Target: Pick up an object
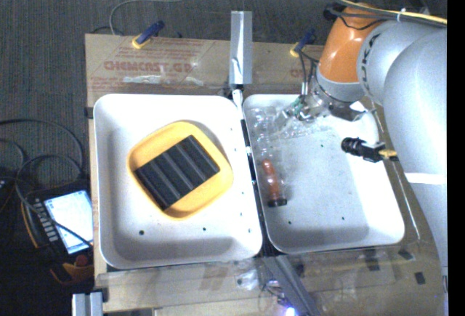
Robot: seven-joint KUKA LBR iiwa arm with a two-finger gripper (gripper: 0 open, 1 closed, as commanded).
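A yellow tray-like object [182,165] with a black ridged insert lies tilted in the middle of the left bin [109,118]. In the right bin [341,213], a clear plastic bottle [269,175] with a brownish lower part and a dark cap lies along the left wall. Crumpled clear plastic [267,126] sits just behind it. My gripper [301,110] hangs low over the back of the right bin, to the right of the clear plastic, under the orange wrist band. Nothing shows between its tips.
A cardboard sheet [145,64] with blue clips lies behind the bins. An upright metal post [240,46] stands at the back between them. The bulky grey arm covers the right bin's right rim.
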